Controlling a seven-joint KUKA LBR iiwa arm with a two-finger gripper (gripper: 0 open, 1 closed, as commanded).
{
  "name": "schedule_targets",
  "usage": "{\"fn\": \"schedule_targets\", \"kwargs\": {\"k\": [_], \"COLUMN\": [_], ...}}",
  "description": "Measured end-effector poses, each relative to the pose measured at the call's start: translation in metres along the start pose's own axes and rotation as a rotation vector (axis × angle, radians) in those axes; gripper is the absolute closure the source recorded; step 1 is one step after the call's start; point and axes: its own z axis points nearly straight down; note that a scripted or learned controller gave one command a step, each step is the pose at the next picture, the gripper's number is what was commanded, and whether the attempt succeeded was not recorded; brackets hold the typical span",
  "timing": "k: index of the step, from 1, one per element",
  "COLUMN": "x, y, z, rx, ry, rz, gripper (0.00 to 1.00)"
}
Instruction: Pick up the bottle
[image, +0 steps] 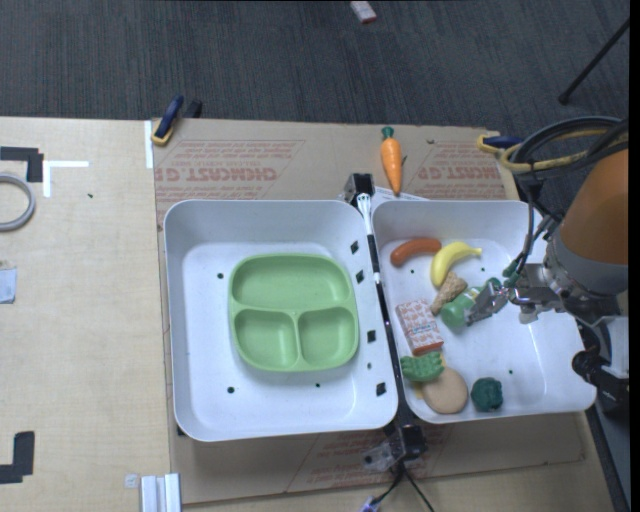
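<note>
Camera view, slanted from above: arm entering from right, gripper (487, 301) low inside right bin (545, 375). Bottle (455, 314), small and green, lying on bin floor near centre, just left of fingertips and apparently touching them; not lifted. State of jaws: cannot tell at this scale. Banana (452, 260) and sausage (414, 249) behind bottle, box (419, 327) just to its left. Green tray (293, 312) in left bin (200, 400). Judged stage: approach made, firm grasp and lift outstanding.
</note>
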Motion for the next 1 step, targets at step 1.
{"fn": "schedule_targets", "kwargs": {"k": [1], "x": [-0.0003], "y": [0.0003], "z": [-0.0094], "rx": [0.000], "ry": [-0.001], "rz": [0.001], "gripper": [1.00]}}
